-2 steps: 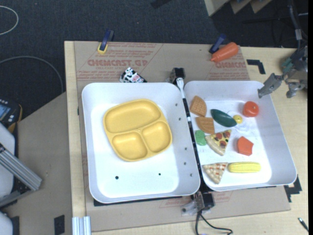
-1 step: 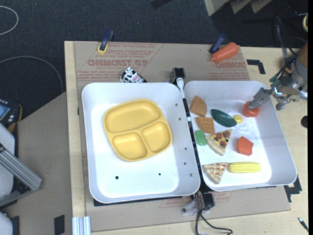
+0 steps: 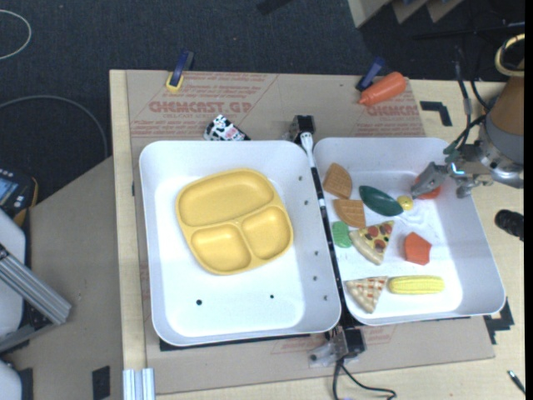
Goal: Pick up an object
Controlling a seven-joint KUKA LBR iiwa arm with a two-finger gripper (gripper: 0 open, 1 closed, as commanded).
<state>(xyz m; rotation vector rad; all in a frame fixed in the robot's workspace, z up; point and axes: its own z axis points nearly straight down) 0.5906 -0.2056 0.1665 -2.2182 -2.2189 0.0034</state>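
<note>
The right bin [image 3: 479,248] holds several toy foods: two brown bread pieces [image 3: 337,179], a dark green vegetable [image 3: 381,200] with a yellow tip, a small green piece [image 3: 341,233], two pizza slices [image 3: 373,240], a red-orange block [image 3: 416,248] and a corn cob [image 3: 416,285]. My gripper [image 3: 447,180] hangs over the bin's upper right part, its fingers spread and open. A small red piece [image 3: 427,192] lies just under the left fingertip [image 3: 430,177], not between the fingers.
The left bin [image 3: 166,298] holds a yellow divided plate [image 3: 235,221]. Outside the bins, an orange carrot [image 3: 383,88] lies at the bench's back right, and a black-and-white object [image 3: 223,129] sits behind the left bin. Cables run down along the arm at the right.
</note>
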